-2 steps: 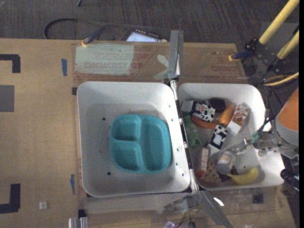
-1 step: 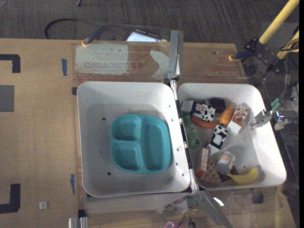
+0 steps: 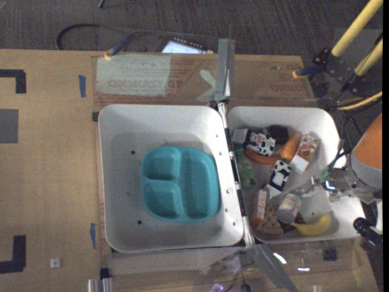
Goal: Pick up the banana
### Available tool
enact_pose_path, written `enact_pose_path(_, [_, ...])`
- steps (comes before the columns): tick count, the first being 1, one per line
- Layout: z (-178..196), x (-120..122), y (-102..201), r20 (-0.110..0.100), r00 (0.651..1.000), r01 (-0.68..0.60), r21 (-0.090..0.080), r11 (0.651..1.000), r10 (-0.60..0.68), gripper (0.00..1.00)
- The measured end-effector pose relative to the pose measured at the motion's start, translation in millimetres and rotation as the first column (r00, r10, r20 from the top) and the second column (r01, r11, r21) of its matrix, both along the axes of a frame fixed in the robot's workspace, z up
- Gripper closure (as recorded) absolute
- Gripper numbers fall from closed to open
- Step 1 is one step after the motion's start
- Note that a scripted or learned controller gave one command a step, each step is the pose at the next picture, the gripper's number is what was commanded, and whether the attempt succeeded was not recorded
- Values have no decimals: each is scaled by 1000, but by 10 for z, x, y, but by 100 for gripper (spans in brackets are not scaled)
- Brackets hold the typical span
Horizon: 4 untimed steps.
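Lying at the six o'clock edge of the right bin, one yellow banana curves just beside a small jar and a brown wedge. Two white bins sit side by side; the left bin holds one teal divided plate with three compartments. Among the clutter at twelve o'clock from the banana, two black-and-white cow-patterned cartons show, plus one orange carrot-like piece and one small box. One gripper hangs over the right bin's three o'clock side, above the banana; whether it is apart or together I cannot tell.
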<state>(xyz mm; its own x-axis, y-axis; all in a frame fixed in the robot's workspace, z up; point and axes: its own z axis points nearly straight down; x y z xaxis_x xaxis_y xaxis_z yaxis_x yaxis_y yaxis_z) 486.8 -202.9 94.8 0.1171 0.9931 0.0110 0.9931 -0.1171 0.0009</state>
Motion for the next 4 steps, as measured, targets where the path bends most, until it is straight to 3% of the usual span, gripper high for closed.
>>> enact_pose_path(1, [-51, -32, -50, 1, 990, -141, 5, 990, 141, 0])
enact_pose_path(2, [1141, 104, -204, 1, 985, -172, -13, 985, 172, 0])
enact_pose_path(3, [1223, 424, -202, 1, 998, -70, -13, 997, 70, 0])
enact_pose_path(4, [150, -13, -64, -6, 995, -102, -4, 995, 102, 0])
